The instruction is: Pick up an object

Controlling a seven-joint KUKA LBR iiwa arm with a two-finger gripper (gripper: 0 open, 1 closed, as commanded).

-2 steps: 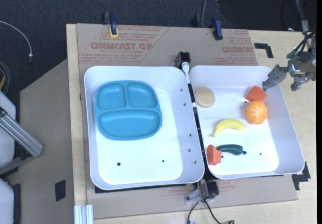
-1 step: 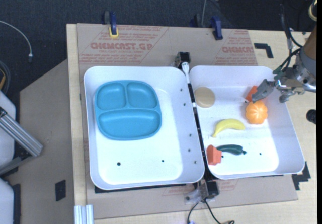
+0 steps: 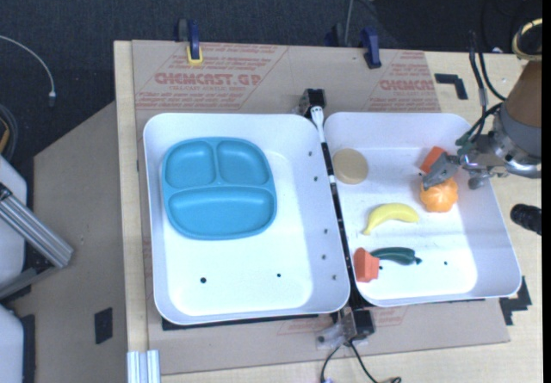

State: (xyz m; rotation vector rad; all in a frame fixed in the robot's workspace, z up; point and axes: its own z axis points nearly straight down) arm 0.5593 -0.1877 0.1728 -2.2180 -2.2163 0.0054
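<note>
The orange fruit (image 3: 440,196) sits toward the right of the right bin (image 3: 465,287), directly under the hand (image 3: 449,168), whose fingers hang just above it; whether they are spread or closed, I cannot tell. A yellow banana (image 3: 390,217), a tan disc (image 3: 350,165), a dark green item (image 3: 396,256) and a red block (image 3: 366,265) share that bin. The left bin (image 3: 250,287) holds a blue divided plate (image 3: 219,188) with 3 compartments.

We see our arm (image 3: 527,106) as an orange-brown band above a rounded grey wrist, with thin black cables looping beside it, ending in a grey metal hand (image 3: 454,168) of blocky, angular parts.
</note>
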